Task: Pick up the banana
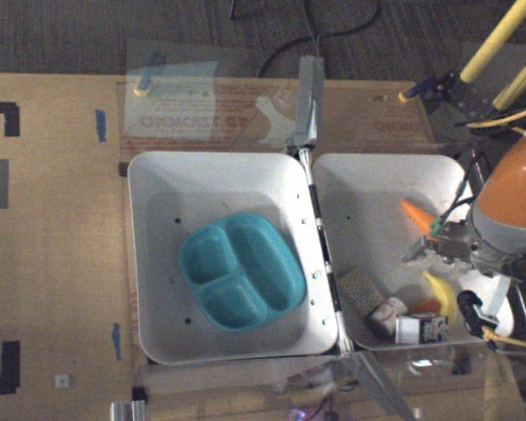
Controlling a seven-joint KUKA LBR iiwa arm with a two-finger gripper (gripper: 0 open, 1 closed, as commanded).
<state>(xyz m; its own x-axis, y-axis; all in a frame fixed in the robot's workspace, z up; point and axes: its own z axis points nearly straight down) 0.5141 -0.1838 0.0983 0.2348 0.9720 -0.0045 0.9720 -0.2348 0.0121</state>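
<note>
Gripper [428, 251] hung at about three o'clock in the frame, over the right bin [368, 175], under the grey wrist and orange band of the arm [508, 202]. Its metal parts were small and blurred from this height, so I could not tell how wide it stood or whether anything was caught in it.

One banana [437, 288] lay on the right bin's floor just below the gripper, toward five o'clock from the bin's middle, its yellow curve partly cut off by the arm's hardware; whether the two touched could not be made out. One orange carrot-like piece [415, 214] lay at about one o'clock from the banana, close beside the gripper. Along the bin's six o'clock wall sat one small white carton [421, 329], one pale rounded item [387, 310] just left of it, and one brown speckled block [359, 287] further toward nine o'clock.

Two white bins stood side by side. The left bin [158, 182] held one teal divided plate [241, 272] with three compartments, tilted a little.

Both bins rested on a tan wooden bench [53, 235] marked with black and blue tape. At twelve o'clock lay dark carpet [114, 16] with one black cable [337, 11] looping across it, and yellow poles [500, 32] at two o'clock.
</note>
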